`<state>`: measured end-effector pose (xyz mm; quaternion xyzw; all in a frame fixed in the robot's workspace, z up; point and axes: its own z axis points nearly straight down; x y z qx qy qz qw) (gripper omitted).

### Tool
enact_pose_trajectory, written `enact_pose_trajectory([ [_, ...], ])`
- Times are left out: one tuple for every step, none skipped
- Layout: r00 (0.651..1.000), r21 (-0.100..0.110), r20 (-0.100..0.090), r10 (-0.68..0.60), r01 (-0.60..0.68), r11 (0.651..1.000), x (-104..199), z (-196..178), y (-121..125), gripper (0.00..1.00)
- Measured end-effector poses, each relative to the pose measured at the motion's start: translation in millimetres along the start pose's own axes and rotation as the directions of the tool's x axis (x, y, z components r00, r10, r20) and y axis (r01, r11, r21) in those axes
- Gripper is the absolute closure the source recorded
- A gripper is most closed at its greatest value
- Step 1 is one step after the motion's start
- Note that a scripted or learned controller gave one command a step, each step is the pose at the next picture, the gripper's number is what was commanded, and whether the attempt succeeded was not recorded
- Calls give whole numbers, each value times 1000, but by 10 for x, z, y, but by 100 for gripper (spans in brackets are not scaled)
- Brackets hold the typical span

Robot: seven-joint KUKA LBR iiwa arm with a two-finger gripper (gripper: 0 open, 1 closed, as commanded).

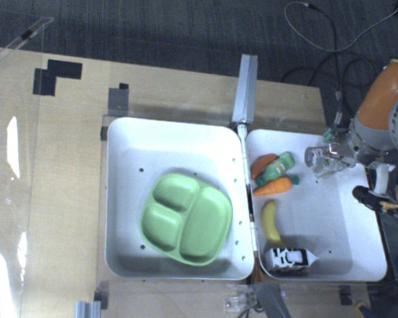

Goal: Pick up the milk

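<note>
Black-and-white, the milk (291, 258) carton lay on its side at the near edge of the right bin (337, 226), just below a banana (271, 222). The end effector (323, 159) hovered over that bin's far right corner, well apart from the carton, its opening impossible to tell.

Milk (291, 258) in right bin (337, 219)
</note>
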<state>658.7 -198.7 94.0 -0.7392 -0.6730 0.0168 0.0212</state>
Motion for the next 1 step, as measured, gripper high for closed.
enact_pose_trajectory([
  [957, -63, -14, 290, -290, 955, 466, -1376, 6, 100],
])
